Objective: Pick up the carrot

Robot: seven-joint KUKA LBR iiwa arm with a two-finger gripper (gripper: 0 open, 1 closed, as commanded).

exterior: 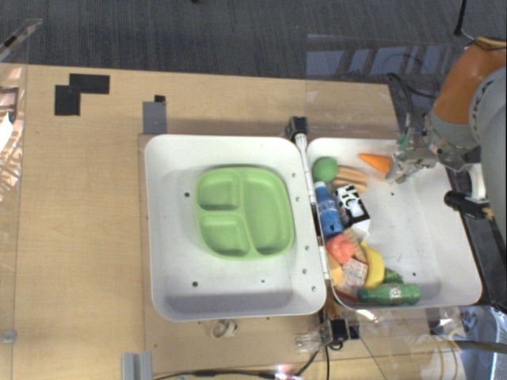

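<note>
- One carrot [375, 162] lay near the far edge of the right bin [444, 244], just beside the tool [405, 165]; you could not tell whether the tool was apart or together.
- It looked light, stiff, smooth and tapered, so you would probably grip across its thicker end.

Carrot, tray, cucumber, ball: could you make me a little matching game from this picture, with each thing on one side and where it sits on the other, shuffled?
Things:
1. carrot
2. green divided tray
3. cucumber
4. green ball

Places:
A. near edge of the right bin, beside the banana
B. far part of the right bin, just by the claw
C. middle of the left bin
D. far left corner of the right bin, against the divider

Pairs: 1-B, 2-C, 3-A, 4-D
</note>
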